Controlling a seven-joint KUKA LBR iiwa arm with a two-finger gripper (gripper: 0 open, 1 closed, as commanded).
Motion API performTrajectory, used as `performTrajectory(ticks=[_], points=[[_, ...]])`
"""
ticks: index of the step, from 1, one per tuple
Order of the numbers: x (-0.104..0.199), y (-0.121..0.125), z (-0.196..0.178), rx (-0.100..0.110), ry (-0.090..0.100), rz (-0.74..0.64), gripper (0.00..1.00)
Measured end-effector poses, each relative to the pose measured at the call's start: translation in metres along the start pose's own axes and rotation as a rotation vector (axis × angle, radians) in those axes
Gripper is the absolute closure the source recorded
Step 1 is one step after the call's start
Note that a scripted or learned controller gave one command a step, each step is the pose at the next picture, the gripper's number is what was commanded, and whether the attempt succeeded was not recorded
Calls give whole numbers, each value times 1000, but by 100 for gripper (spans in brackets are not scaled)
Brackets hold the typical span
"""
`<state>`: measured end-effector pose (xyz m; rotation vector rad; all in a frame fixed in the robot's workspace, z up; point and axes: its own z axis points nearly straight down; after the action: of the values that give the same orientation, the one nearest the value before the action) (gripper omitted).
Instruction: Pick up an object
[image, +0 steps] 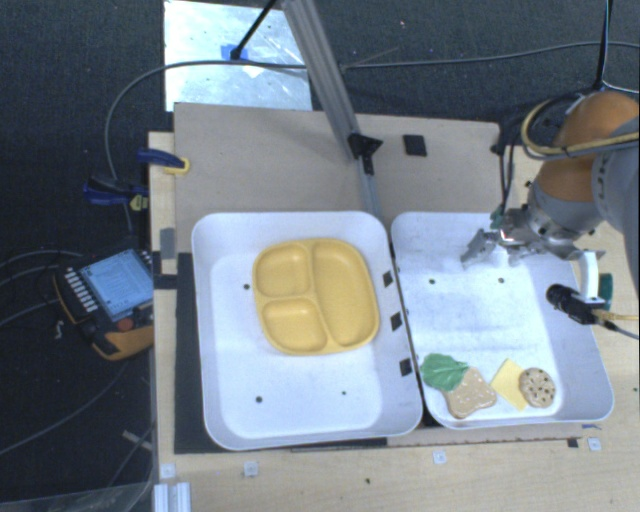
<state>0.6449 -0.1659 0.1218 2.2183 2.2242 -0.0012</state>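
Observation:
Toy food lies along the near edge of the right bin (500, 320): a green lettuce leaf (442, 371), a slice of bread (469, 394), a yellow cheese wedge (508, 381) and a brown cookie (537, 386). My gripper (492, 252) hangs over the far part of that bin, well away from the food. Its fingers are spread open with nothing between them. Above it, the grey arm with its orange band (590, 125) comes in from the right.
The left bin (225, 400) holds a yellow divided plate (313, 296). A black cylinder with a cable (570, 300) juts over the right bin's right side. A metal pole (330, 80) slants behind the bins. A handheld controller (108, 300) lies left of the bench.

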Motion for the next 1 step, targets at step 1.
performTrajectory(ticks=[1], points=[[0, 2, -14, -7, -1, -2, 100]])
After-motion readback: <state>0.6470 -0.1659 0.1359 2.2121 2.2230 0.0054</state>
